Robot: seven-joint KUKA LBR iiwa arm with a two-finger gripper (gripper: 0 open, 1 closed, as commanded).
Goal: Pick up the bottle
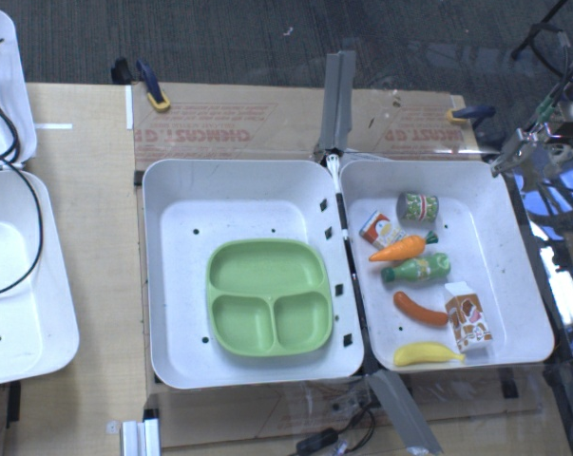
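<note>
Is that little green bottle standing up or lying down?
Lying down. The green bottle rests on its side on the floor of the right bin, its length running across it, just below the carrot.

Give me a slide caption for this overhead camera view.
Green plastic bottle lying among toy food in the right white bin; green divided plate in the left white bin.

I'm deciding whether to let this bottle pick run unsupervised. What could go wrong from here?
1. The green bottle lies on its side with the carrot touching it above, so the fingers may catch or nudge the carrot.
2. The sausage lies close below, leaving little room on that side.
3. Lying flat, the round bottle could roll away from a closing grip.
</note>
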